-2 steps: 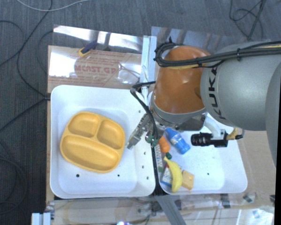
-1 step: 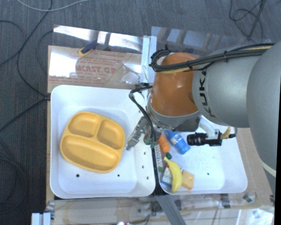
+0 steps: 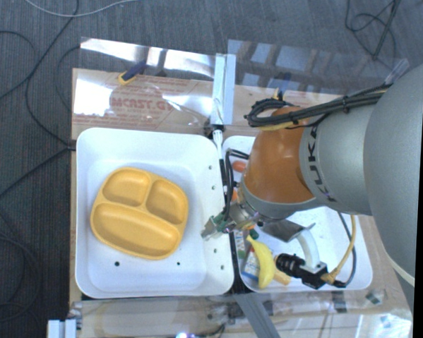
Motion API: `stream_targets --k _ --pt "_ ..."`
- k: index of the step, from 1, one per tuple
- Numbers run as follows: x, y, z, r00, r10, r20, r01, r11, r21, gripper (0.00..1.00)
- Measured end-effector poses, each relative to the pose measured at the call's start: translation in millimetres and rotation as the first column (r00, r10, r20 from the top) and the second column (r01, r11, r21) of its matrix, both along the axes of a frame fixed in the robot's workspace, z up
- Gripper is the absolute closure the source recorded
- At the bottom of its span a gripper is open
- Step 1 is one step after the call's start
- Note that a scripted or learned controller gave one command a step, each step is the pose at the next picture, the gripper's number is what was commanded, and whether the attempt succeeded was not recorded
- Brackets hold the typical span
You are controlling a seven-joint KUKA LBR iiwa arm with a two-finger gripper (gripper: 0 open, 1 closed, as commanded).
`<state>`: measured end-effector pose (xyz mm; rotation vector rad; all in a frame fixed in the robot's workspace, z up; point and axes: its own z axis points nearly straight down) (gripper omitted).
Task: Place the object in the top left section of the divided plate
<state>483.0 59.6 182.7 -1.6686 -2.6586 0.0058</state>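
Yellow divided plate (image 3: 140, 212) alone in left bin (image 3: 99, 148); banana (image 3: 264, 263) in right bin; hand (image 3: 219, 227) state unclear.

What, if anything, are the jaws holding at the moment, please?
It cannot be told: the gripper sits over the wall between the bins, mostly hidden under the arm. The banana lies loose beside it.

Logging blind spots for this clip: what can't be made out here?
- Gripper: small and partly under the arm; finger state unreadable.
- Right bin: mostly covered by the arm; beyond a banana, its contents are unclear.
- Yellow plate: in plain sight, sections bare.
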Motion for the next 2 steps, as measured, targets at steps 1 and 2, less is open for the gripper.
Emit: stream_targets --k 1,2 --pt "0.7 -45.3 5.7 0.924 -0.382 0.003 0.382 0.924 -0.002 1.0" --pt "1.2 -37.3 25.7 0.96 -0.281 0.005 0.281 0.96 -0.002 1.0"
